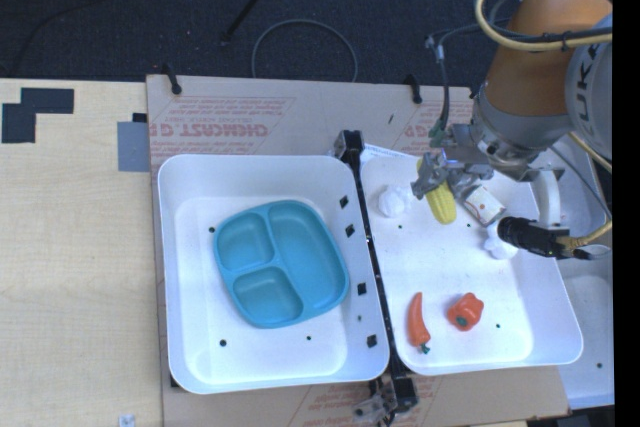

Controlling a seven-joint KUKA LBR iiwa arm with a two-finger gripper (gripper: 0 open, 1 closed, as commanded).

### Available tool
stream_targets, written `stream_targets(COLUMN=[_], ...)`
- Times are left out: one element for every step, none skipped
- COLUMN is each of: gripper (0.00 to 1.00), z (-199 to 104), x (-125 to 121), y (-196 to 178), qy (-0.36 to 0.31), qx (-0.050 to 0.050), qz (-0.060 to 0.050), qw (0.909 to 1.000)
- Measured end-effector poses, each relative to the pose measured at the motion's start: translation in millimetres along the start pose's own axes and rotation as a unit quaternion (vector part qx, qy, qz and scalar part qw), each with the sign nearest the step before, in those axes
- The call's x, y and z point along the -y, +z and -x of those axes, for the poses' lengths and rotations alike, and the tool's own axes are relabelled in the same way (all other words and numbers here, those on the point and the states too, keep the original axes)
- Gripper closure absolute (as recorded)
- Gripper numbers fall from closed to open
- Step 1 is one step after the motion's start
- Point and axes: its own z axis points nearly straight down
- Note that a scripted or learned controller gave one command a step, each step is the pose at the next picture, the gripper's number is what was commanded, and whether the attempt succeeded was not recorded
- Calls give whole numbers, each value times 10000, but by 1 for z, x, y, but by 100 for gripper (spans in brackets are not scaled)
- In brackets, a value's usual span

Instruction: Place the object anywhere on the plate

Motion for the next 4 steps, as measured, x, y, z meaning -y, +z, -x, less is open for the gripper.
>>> stream_targets(gripper=[100, 100, 100, 100], z=[-41, -94, -137, -189], x=[21, 47, 64, 75], y=[2, 13, 14, 34], qy=[2, -2, -2, -2], qx=[4, 4, 6, 11], qz=[-7, -16, -14, -24], qw=[10000, 10000, 10000, 10000])
